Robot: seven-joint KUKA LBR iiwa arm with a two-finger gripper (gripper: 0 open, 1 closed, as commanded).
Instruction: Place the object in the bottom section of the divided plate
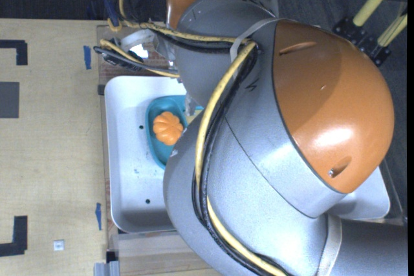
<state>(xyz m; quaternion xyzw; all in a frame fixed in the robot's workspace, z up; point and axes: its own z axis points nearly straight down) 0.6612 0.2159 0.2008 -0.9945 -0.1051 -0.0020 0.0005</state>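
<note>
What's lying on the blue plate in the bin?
An orange, pumpkin-like object sits on the blue plate, which rests in the white bin. The arm covers most of the plate, so its dividers and anything else on it can't be seen.

Overhead camera slants down close behind the arm (pixel 278 139) (bins (pixel 126 158) perhaps half hidden).

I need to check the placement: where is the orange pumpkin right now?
In the camera view the orange pumpkin sits on the blue plate inside the white bin, left of centre, right beside the grey arm.
</note>
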